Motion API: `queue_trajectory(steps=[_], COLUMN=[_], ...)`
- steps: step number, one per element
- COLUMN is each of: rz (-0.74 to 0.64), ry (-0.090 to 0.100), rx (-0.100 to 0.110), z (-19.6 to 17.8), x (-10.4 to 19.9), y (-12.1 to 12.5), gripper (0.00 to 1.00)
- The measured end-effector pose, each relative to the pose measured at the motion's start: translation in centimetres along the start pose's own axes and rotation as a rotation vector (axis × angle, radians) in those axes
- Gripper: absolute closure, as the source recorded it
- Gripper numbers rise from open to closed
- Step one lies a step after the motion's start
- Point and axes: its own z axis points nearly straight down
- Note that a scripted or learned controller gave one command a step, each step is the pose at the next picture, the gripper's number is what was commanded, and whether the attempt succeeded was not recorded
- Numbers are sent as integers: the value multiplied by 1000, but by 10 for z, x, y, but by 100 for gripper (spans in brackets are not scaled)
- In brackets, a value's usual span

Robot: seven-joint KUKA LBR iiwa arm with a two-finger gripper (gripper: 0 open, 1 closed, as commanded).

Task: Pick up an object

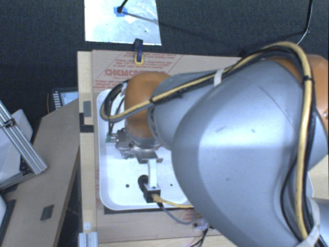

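Over the white bin (114, 195), low against its floor, the gripper (122, 141) sat beneath the wrist; whether it was spread or closed could not be told from this angle. The object to be picked was hidden, probably under the gripper, toward the bin's far left wall. A small dark speck (127, 185) marked the bare floor nearer the bin's front rim. Above the bin rose the orange band (140, 103), then the grey arm (241, 153), which covered the bin's right half. A printed cardboard sheet (149, 66) lay under and beyond the bin. Judged from this pose, the step in hand was the grasp: close squarely on the object, confirm a hold, then lift straight up, clear of the bin's wall.
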Motion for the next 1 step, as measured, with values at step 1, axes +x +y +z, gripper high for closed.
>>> queue_trajectory(steps=[1], rz=[11], ry=[-1], rx=[4], z=[15], x=[-15], y=[-54], gripper=[100])
